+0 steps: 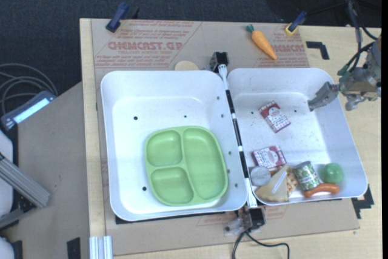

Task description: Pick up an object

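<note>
A green divided plate [184, 165] is lying in the left bin [121, 94] on the counter [91, 130], while the right bin [348, 136] is holding the objects on offer: a small red-and-white packet [274, 116] near its middle, a second red packet [268, 157] below it, a round silver lid [260, 175] by the divider, and, crowding the near corner, a pizza-slice toy [277, 187], a green-labelled can [307, 175], an orange piece [321, 191] and a green ball [332, 173]. A toy carrot [263, 42] is resting on the cardboard behind the bins. At far right, the claw [336, 97] is hovering over the right bin's rim, fingers spread and gripping nothing.
</note>
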